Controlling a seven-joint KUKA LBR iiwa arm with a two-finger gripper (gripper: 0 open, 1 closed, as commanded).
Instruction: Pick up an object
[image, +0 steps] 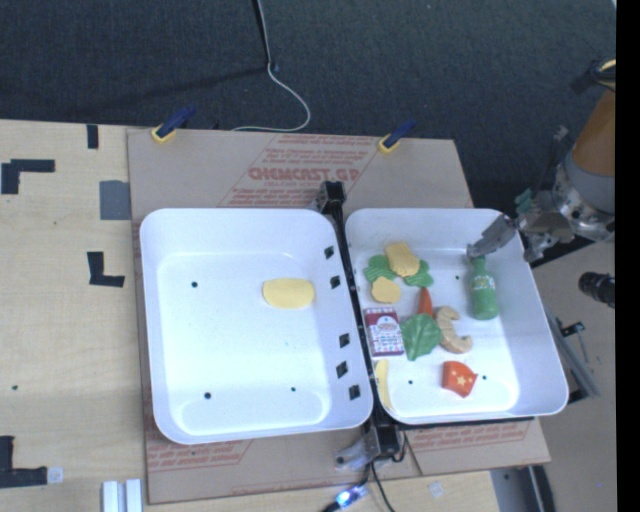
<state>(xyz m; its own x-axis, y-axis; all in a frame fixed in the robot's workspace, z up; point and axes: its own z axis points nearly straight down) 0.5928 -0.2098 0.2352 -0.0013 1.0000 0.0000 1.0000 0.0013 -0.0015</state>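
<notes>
while the gripper hangs over the upper right corner of the right bin, whether it is apart or together i cannot tell. the green bottle lies just below it on the bin floor, its long axis running up and down the view, cap end nearest the gripper; it looks the likeliest pick.

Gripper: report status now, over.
Gripper low over the right bin, at the green bottle's top. Fingers unclear; no grasp seen. Toy food crowds the bottle's left; yellow piece alone in the left bin.
</notes>
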